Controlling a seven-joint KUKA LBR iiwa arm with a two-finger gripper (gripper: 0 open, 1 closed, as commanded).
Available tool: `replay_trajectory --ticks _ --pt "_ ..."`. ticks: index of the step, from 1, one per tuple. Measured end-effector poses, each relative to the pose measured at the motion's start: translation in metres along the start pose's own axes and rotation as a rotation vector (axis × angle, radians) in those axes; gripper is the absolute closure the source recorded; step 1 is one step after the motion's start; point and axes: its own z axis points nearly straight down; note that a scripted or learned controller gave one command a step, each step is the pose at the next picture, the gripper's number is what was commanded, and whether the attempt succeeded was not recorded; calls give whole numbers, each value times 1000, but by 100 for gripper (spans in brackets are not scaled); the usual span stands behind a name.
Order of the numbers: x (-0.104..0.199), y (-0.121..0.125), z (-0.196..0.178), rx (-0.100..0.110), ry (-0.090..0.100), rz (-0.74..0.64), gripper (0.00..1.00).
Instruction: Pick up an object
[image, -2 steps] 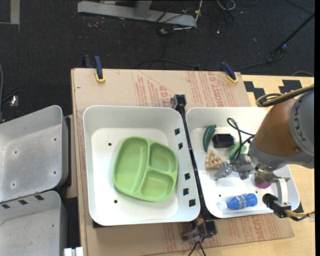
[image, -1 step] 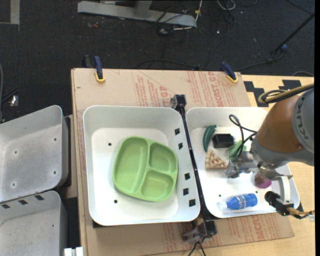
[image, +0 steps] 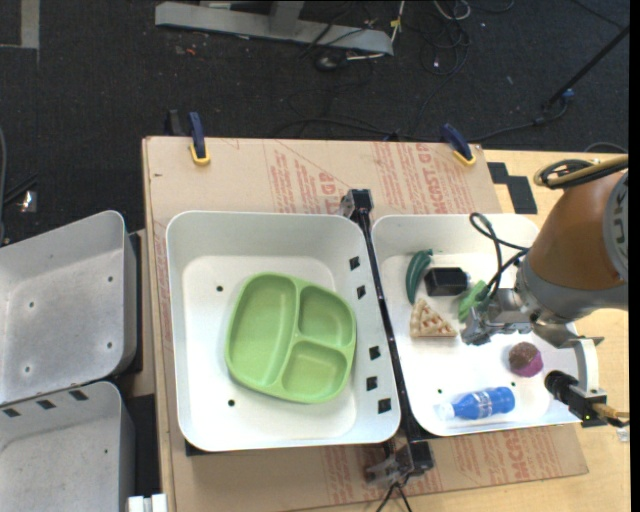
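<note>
Grey arm with orange band (image: 585, 240) reaches over the right white bin (image: 395, 232). Left white bin (image: 190, 240) holds a light green divided plastic tray (image: 291, 338). Right bin: blue plastic bottle (image: 483, 403), tan waffle-patterned triangular wedge (image: 432, 320), dark green curved piece (image: 416, 273), black block (image: 446, 281), purple-and-brown round object (image: 524, 357). Gripper (image: 478, 325) sits low just beside the wedge; finger state: cannot tell.

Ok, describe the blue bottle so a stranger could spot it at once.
Look at the right bin, the one the arm reaches into. Along its near edge lies the bottle, on its side, just below a purple ball. It is the one blue thing there, with a white cap end pointing left.
</note>
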Motion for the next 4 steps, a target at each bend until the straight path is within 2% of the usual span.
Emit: replay_trajectory --ticks 1,2,4 --pt "1 11 -51 -2 -1 -1 100" --pt "1 12 -66 1 0 0 100" --pt "98 24 -88 1 3 -6 100"
